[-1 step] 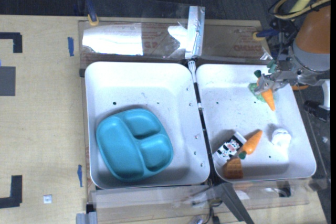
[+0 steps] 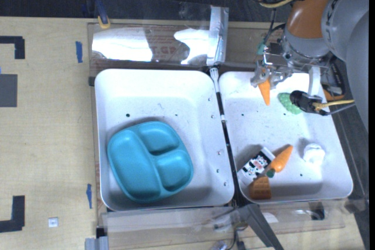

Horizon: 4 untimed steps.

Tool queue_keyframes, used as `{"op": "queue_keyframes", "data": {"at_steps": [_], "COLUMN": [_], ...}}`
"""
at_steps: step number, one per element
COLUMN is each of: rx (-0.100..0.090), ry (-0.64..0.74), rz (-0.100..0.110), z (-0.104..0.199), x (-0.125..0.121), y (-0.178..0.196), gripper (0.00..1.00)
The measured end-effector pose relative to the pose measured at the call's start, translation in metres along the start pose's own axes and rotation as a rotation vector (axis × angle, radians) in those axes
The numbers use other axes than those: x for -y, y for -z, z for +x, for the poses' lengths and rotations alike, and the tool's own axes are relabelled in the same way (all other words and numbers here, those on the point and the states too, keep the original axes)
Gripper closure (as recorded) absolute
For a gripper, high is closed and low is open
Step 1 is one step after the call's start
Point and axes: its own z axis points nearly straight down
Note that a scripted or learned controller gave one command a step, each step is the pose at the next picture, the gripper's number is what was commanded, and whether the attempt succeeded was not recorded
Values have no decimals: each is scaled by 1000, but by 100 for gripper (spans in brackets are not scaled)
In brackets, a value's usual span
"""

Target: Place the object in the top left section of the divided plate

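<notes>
Seeing my gripper point(image 2: 265, 80) clenched on a small orange carrot piece point(image 2: 265, 91), lifted over the right bin point(image 2: 334, 184). Blue divided plate point(image 2: 150, 161) sits in the left bin point(image 2: 111, 88), well apart from the carrot.

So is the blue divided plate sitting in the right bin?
No, the blue divided plate lies in the left bin, with the toys in the right bin.

No legible text anywhere — faint reddish print on clear panel point(image 2: 158, 47) unreadable.
</notes>
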Motion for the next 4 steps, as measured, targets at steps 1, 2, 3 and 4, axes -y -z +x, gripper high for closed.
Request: {"op": "queue_keyframes", "data": {"at_steps": [1,2,3,4], "rx": [-1,1,2,2], "ry": [28,-86,-351,-187], "rz": [-4,5,9,4], "z": [60,61,121,187], "x": [-3,77,142,98], "y": [82,47,-1,-43], "gripper": [100,100,100,100]}}
